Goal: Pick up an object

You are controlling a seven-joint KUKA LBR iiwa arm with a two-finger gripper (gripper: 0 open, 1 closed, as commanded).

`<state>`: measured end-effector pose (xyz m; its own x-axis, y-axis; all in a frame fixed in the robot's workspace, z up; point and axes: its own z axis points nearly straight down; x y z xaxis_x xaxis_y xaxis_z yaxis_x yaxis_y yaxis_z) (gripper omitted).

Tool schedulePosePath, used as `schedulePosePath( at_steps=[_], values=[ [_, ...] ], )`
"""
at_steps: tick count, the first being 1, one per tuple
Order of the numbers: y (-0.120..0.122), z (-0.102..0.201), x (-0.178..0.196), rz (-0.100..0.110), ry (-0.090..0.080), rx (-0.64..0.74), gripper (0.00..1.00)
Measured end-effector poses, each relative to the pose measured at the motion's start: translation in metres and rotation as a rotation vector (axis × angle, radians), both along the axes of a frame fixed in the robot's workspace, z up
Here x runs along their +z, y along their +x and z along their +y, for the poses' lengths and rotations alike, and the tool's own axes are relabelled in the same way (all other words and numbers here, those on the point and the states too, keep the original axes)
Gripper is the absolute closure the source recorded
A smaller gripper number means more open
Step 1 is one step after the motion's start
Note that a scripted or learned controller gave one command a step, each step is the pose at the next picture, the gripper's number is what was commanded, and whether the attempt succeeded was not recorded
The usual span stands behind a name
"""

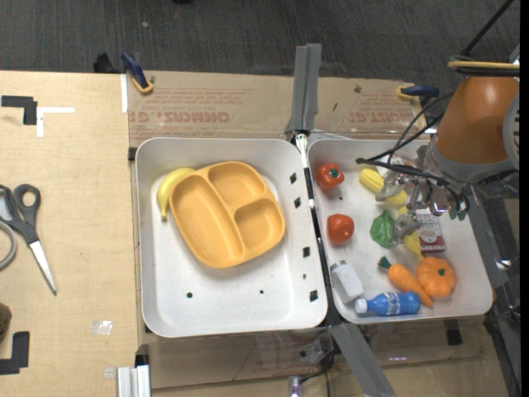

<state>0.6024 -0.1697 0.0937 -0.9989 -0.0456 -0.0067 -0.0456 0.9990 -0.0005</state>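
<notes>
Hovering end effector (418,208) in right bin (479,304), green toy (383,230) just beside it

Grey arm (483,122), orange band, black cables

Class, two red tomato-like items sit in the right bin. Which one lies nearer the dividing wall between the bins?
The upper red tomato, the one with a green stem on top, sits closer to the divider; the lower red tomato lies further into the bin.
</notes>
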Motion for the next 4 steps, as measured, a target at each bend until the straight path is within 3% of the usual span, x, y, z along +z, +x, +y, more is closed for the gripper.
schedulePosePath(
  at_steps=[1,3,4],
  values=[
    [-0.002,0.014,-0.001,0.004,0.001,-0.124,0.00],
    [0.040,0.069,-0.001,0.001,0.002,-0.306,0.00],
    [0.042,0.015,0.001,-0.001,0.001,-0.342,0.00]
  ],
)
